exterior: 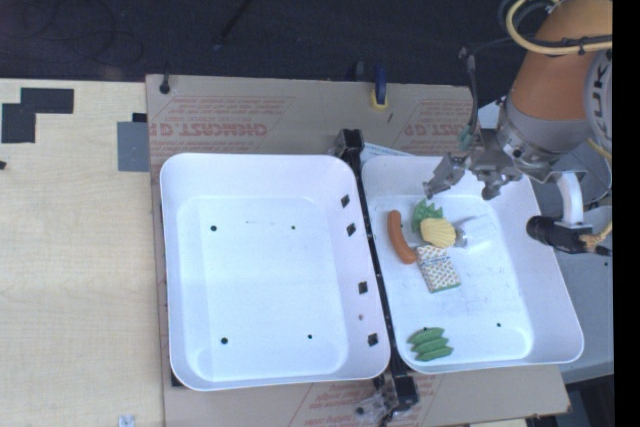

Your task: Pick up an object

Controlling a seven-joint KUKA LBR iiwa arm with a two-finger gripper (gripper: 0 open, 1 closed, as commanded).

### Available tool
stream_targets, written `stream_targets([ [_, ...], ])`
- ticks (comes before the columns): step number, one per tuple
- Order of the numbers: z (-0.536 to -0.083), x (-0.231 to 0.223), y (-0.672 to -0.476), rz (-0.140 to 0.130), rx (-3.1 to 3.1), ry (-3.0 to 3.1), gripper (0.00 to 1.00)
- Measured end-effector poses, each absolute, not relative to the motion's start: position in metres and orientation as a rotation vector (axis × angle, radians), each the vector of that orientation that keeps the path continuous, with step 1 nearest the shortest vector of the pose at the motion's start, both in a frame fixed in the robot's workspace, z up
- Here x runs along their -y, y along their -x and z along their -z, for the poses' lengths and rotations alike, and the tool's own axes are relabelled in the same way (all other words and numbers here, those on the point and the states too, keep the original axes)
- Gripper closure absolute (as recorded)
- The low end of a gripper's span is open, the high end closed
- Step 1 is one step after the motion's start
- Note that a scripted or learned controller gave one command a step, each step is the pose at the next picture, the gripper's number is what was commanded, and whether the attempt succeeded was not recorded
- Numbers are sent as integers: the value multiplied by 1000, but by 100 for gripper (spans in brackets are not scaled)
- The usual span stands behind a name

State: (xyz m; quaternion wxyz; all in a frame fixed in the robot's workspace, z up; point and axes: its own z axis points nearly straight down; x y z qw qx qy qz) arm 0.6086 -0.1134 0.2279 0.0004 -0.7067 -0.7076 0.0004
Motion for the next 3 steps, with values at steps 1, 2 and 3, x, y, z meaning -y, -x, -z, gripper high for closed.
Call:
stream_targets([
  [1,-98,86,-610,-3,2218,2222,0],
  [2,-107,88,-609,-5,2210,2226,100],
  [3,-193,11,-598,9,2231,2213,100],
])
